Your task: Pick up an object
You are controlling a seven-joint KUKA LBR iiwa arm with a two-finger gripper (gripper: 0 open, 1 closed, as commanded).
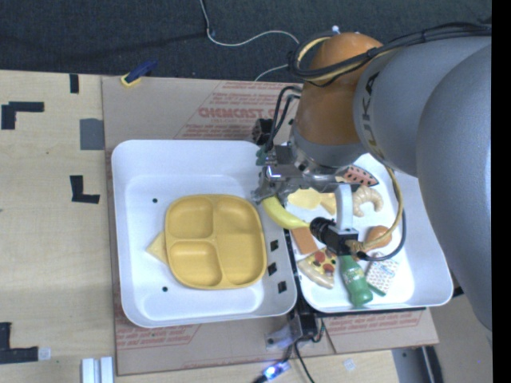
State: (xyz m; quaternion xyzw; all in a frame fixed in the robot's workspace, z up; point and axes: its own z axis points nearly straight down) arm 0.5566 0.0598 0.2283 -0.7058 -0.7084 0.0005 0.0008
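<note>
My gripper point(270, 180) hangs over the wall between the two bins, under the orange band of the arm point(335, 94). Just below it a yellow banana point(284, 215) lies across the left edge of the right bin point(423, 282), its upper end close to the gripper. A pale yellow cheese wedge point(306, 200) lies beside the banana. The right bin also holds a pizza slice point(319, 268), a green bottle point(356, 281), a watermelon slice point(360, 175), a tan croissant shape point(370, 203) and a brown bun point(378, 234). The arm hides part of this bin.
A yellow divided plate point(215, 241) lies in the left bin point(132, 214), over a yellow flat piece that pokes out at its left point(154, 247). A netted white item point(382, 274) sits near the bottle. A black cable point(397, 214) loops over the right bin.
</note>
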